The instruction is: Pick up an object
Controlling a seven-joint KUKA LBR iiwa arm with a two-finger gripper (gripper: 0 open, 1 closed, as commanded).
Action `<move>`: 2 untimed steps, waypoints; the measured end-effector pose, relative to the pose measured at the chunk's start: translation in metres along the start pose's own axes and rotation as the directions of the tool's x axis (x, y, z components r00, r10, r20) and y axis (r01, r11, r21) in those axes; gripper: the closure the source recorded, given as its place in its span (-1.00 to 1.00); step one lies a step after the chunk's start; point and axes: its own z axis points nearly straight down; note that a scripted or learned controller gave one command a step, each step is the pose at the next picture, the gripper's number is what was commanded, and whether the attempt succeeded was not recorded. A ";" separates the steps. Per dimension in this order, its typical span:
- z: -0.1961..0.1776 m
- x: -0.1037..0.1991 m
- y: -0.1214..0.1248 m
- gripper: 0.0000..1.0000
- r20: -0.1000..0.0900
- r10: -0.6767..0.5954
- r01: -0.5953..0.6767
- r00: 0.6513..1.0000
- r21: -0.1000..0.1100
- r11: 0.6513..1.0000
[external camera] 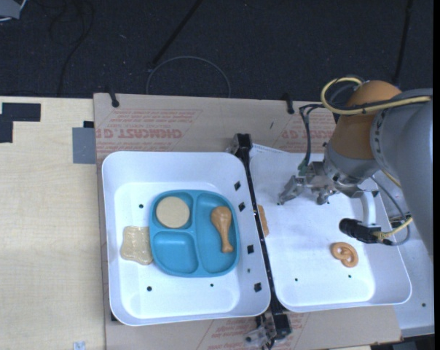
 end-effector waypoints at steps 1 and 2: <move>-0.012 0.000 0.000 1.00 0.000 0.001 -0.001 1.000 -0.001 1.000; -0.064 -0.007 -0.007 1.00 0.001 0.002 -0.002 1.000 -0.006 1.000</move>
